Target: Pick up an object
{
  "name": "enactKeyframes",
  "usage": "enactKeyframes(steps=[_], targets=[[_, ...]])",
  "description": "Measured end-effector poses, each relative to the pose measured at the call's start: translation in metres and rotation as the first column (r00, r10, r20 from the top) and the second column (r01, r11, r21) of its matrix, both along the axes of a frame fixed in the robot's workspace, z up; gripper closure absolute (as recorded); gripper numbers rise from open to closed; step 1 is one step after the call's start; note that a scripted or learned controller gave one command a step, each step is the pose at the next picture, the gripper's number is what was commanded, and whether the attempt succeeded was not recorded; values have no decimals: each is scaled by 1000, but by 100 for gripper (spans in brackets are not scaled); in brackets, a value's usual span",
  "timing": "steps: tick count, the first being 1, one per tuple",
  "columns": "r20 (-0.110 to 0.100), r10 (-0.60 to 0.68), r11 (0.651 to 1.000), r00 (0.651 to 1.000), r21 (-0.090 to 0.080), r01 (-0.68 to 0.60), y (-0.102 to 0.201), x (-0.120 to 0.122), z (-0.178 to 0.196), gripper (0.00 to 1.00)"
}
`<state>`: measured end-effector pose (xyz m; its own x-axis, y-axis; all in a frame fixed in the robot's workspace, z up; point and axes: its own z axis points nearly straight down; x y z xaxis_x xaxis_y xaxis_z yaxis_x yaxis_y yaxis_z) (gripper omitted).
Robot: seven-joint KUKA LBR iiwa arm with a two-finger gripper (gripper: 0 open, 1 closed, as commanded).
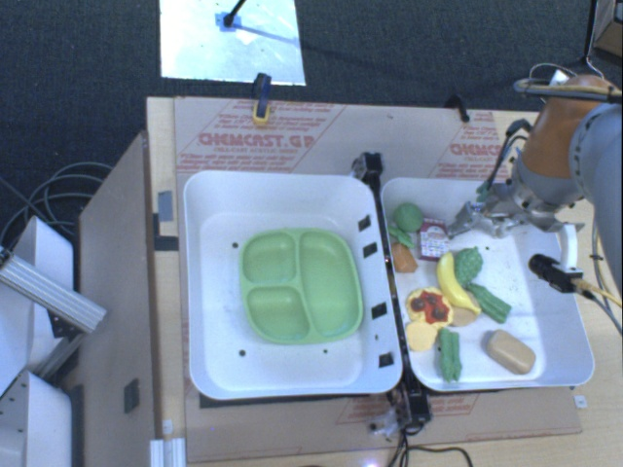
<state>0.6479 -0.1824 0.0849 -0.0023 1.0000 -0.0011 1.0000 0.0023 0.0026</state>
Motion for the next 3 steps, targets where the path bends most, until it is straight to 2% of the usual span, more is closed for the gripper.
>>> enactKeyframes(steps=[1,2,3], targets=[[-7,-2,1000,1000,4,2,35,-69,-1,0],[4,-1,1000,1000,0,1,33,-65,11,100],[9,10,1000,1000,4,-10,115,-61,106,100]])
